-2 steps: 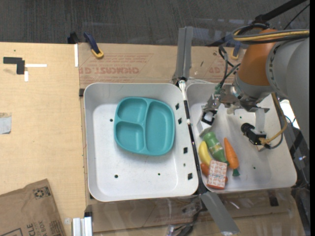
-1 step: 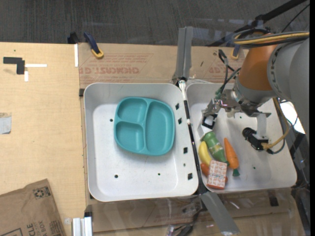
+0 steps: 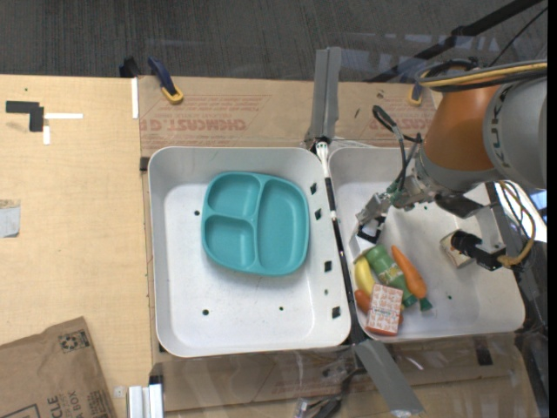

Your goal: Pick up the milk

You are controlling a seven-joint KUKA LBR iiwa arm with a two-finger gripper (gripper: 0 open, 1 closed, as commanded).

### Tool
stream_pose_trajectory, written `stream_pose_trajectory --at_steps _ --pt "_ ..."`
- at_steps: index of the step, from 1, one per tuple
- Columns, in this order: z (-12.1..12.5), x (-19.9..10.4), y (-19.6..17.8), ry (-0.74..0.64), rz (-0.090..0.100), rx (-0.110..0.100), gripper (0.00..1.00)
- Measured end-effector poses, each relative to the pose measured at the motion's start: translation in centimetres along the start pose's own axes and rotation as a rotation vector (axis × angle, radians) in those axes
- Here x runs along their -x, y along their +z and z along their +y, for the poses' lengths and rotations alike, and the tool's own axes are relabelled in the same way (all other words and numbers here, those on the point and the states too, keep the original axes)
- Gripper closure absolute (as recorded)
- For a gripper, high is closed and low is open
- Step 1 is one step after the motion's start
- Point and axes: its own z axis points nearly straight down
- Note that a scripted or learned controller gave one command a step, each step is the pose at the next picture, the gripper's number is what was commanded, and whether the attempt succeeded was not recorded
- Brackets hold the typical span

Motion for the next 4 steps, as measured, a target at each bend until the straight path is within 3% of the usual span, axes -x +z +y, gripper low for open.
stream_pose_trajectory --at_steps 1,2,3,4 --pt "1.1 0.7 0.2 -0.058 0.012 -0.015 0.0" --pt "-3.6 -0.5 0.0 -0.046 0.003 -0.002 0.0" --pt "-1.7 -0.1 0.1 0.202 0.01 -0.017 0.0" --pt "-1.3 -0.1 0.1 0.195 0.007 -0.017 0.0"
